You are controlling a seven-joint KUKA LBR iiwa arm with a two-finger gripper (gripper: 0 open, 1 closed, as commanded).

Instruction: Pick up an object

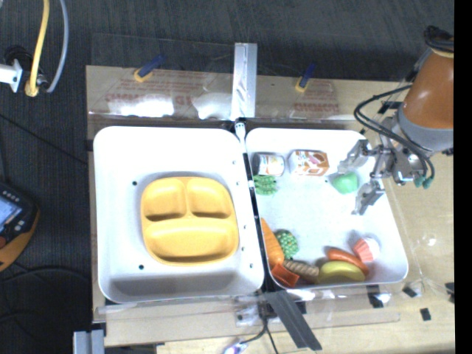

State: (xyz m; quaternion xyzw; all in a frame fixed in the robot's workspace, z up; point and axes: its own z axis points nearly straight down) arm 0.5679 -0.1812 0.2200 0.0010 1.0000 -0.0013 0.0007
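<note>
You're at the approach step: your gripper hangs over the right bin, fingers spread wide and holding nothing. The nearest object, a green ball, lies just beside the left finger, not between the two. Your next move probably calls for shifting across to straddle it, then lowering and closing

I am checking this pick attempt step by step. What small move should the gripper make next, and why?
Probably close the fingers on the green object. The gripper is in the right bin, with the green object between its spread fingers, not yet clamped.
</note>
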